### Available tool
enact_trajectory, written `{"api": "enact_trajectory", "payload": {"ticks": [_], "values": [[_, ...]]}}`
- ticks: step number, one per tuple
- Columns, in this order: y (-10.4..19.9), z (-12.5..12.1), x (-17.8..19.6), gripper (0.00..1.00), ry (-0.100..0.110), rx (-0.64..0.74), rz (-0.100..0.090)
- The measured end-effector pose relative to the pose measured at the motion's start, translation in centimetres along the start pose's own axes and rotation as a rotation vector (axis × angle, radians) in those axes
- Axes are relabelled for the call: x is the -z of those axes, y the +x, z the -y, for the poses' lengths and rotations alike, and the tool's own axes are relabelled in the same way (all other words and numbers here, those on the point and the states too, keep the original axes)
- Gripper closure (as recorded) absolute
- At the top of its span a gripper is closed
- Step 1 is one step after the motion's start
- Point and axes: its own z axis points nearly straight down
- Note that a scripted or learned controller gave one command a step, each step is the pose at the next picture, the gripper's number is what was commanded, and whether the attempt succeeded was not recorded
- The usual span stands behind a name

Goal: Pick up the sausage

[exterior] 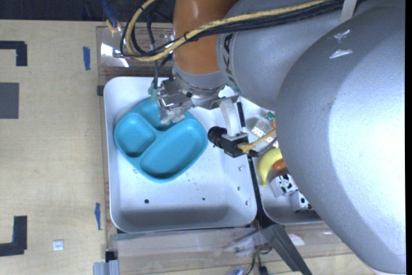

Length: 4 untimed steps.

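No sausage identifiable; arm [322, 106] covers most of the right bin [283, 212]. Pincer [168, 107] sits low at centre frame, over the upper edge of a blue divided dish [161, 145] in the left bin [129, 209]; can't tell how it's set or whether it has anything. Yellow banana-like item [267, 164] just right of the bin divider. Bench [45, 138] at left.

Divided dish [161, 145] lies in left bin [193, 212] (gripper [168, 114] above it).

Blue dish [161, 145] blocks bin [187, 209] left — front free.
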Motion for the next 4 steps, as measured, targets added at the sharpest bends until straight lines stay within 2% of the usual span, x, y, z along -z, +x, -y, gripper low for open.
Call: {"api": "enact_trajectory", "payload": {"ticks": [1, 2, 3, 4], "values": [[-1.9, -1.3, 22.9, 1.0, 0.0, -0.078, 0.0], [-9.6, -2.2, 22.9, 1.0, -0.005, 0.153, 0.002], [-10.2, -4.3, 15.2, 1.0, 0.003, -0.038, -0.001], [-10.6, -4.8, 18.5, 1.0, -0.003, -0.145, 0.0]]}}
